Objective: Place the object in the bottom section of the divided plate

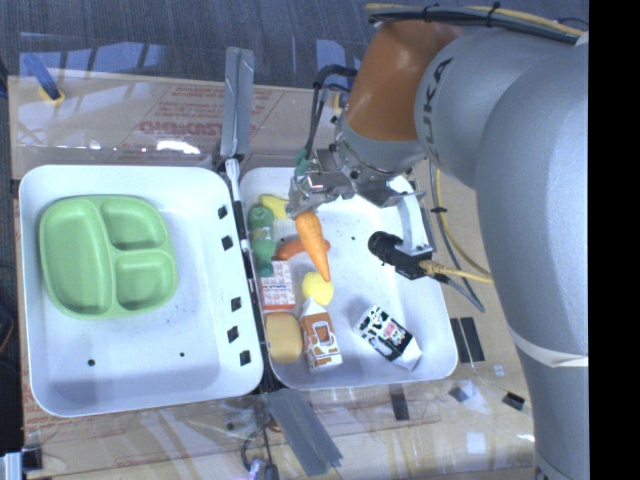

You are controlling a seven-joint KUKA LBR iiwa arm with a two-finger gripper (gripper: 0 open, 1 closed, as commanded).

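The juice carton lies nearest; my jaws, state unclear, hover over the carrot, stiff, slick, best gripped mid-body.

"KUKA" lettering, partly visible, on grey arm beside orange band, at 1 o'clock. Red print on clear sheet over bench at 11 o'clock, too blurred to read. Small cartons' labels at 6 o'clock illegible.

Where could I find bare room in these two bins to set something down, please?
The left bin is bare below and right of the green divided plate. The right bin is crowded along its left wall around the carrot; a bare patch lies above the cow-print carton.
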